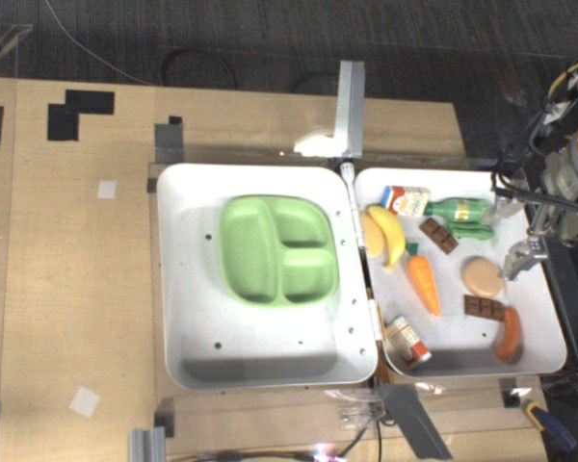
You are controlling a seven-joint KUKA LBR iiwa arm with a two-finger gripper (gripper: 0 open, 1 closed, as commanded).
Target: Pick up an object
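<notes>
your tool (520, 258) hangs over the right edge of the right bin (549, 354), just beside the round tan cookie (482, 277). nothing sits between its tips, and you cannot tell whether it is spread or pressed together, since it reads as a small grey shape against the white.

the cookie is the nearest thing to pick, with a chocolate piece (485, 307) just below it and a sausage (508, 335) beyond that. you would do well to centre over the cookie and come straight down, keeping clear of the chocolate piece. it looks flat, so i judge a low grip is needed.

further left lie a carrot (423, 285), a banana (385, 236), a green bottle (459, 211) and a small can (406, 341). the left bin (183, 335) holds a green tray (275, 248).

the arm is cut off at the right, and the tool tips blur into the bin wall.
</notes>
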